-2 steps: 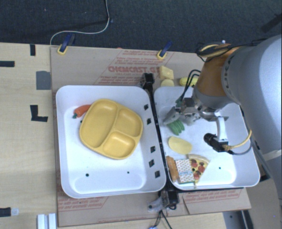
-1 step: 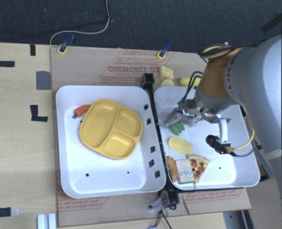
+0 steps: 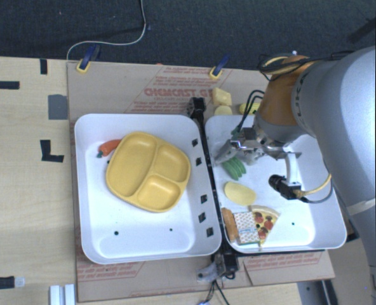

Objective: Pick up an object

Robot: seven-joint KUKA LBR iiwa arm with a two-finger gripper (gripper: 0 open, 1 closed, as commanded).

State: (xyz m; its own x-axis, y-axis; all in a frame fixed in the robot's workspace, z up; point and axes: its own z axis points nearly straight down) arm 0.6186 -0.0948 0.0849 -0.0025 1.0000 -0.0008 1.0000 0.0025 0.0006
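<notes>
The fingers [image 3: 229,152] are seen low in the right bin [image 3: 315,234], and a green ribbed object [image 3: 235,168] lies directly under their tips, seemingly touched by them. Whether they are apart or closed cannot be told. Just below the fingers, a smooth pale yellow oval piece [image 3: 239,192] is placed, and further below a flat pizza slice [image 3: 263,221] beside a printed card [image 3: 245,227]. To their left, a glossy yellow divided plate [image 3: 148,170] with three compartments is resting in the left bin [image 3: 93,234], with an orange carrot-like piece [image 3: 109,147] at its edge.
</notes>
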